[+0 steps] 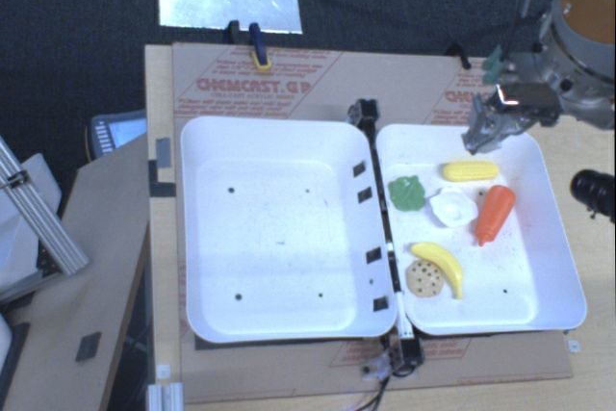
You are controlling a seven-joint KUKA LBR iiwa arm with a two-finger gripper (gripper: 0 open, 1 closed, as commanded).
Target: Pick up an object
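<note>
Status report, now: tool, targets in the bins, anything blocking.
Tool above right bin's far edge, nothing visibly held. Nearest: corn, just below it. Carrot, banana, cookie untouched. Nothing blocking.

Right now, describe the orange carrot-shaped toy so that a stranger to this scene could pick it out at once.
Start at the right-hand shallow white bin, the one holding the toy foods. Along its right side, below the yellow corn cob and beside the small round white piece, lies the orange carrot-shaped toy, tilted with its narrow end down. It is the sole orange item, and it tapers to a point.
</note>
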